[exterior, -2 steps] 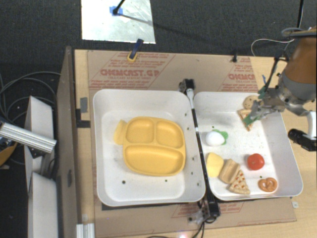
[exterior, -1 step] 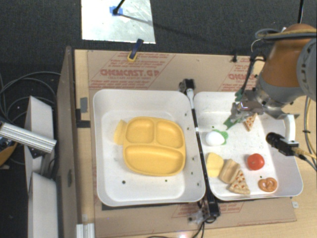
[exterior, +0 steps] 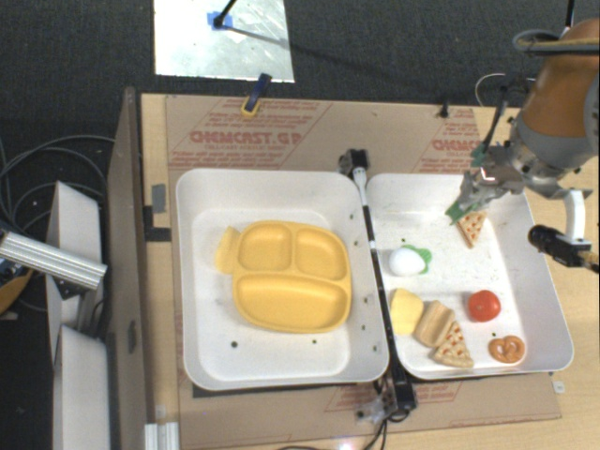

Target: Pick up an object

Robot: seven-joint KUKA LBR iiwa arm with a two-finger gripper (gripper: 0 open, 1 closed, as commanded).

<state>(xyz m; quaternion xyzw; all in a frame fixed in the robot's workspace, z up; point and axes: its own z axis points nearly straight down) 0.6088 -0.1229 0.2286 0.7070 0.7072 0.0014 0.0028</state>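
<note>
The two-finger gripper (exterior: 472, 206) hung over the right white bin (exterior: 530, 279); whether it gripped anything could not be told. A tan waffle-textured pizza slice toy (exterior: 472, 228) lay just beneath it. At its seven o'clock sat a white egg toy (exterior: 406, 262), with a red tomato toy (exterior: 484, 305) at six.

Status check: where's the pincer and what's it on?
Pincer over right bin, at pizza slice. Hold unconfirmed. Nothing crowding it; tomato sits apart.
</note>
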